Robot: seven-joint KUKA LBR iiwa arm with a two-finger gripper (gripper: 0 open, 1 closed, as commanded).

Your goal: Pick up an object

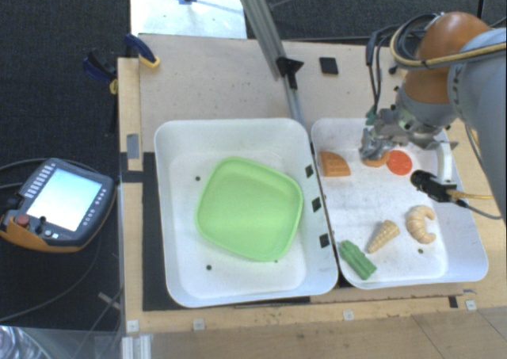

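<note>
Two white bins sit side by side on the bench, and the arm has its claw [374, 151] low in the far part of the right bin [467, 266]. From where I stand I cannot tell how the claw is set; its tip is a dark grey blur against the white floor.

Right beside that tip lies a red disc [399, 162], with an orange edge peeking out just under the claw. A toast-coloured wedge [334, 165] lies near it on the side by the bin divider. Further toward the front of the same bin are a ribbed cone [385, 234], a pale croissant [421, 223] and a green block [357, 259], all well apart from the claw. The left bin [178, 278] holds a green plate [249, 208].

My guess is that the reach is done and the grab itself is in hand, with the red disc the likely target. Nothing is visibly between the claw tips, so I would not call anything picked. Next it needs to close squarely on the disc and lift straight up; a flat piece like that could easily slip out.
</note>
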